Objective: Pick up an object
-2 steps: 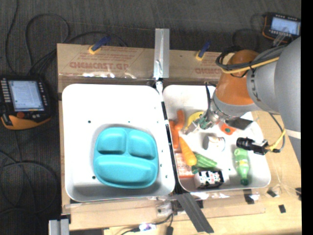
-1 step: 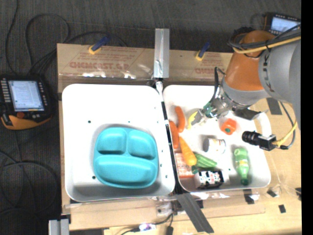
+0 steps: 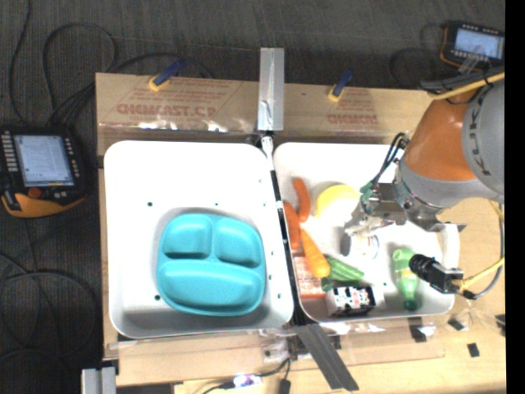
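The gripper (image 3: 367, 230) hung low in the right bin (image 3: 287, 167), beside a yellow lemon (image 3: 335, 197); whether its grasp was spread or closed could not be told.

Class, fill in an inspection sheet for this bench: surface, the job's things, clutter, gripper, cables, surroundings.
Surface: two white bins, left bin and right bin, side by side on cardboard.
Job's things: right bin holds carrot, orange sausage, yellow ball, green bottle, black box.
Clutter: blue divided tray in left bin.
Gripper: gripper low in right bin beside the ball.
Cables: black cables on the carpet at left.
Surroundings: pendant at left.
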`<act>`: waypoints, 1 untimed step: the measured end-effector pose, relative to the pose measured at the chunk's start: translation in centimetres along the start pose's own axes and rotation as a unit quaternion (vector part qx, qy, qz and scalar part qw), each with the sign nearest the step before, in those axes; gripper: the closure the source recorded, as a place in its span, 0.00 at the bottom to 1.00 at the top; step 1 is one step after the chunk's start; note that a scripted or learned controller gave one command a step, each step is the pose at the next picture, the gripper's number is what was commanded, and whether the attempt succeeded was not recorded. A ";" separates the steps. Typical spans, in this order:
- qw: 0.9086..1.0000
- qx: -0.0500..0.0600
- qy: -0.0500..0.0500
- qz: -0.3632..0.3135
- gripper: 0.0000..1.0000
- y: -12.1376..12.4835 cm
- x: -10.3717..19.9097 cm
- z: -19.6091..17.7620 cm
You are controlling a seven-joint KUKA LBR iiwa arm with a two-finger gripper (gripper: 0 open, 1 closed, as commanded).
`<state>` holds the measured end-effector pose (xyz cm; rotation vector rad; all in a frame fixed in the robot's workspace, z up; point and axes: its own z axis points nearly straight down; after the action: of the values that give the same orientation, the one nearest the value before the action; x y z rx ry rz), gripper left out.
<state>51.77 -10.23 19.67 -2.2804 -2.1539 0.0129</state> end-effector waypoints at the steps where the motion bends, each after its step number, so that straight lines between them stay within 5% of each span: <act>1: 0.997 -0.001 -0.001 -0.077 1.00 7.1 4.7 -3.9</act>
<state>59.16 -5.97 23.45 -2.1103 -2.3243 0.0115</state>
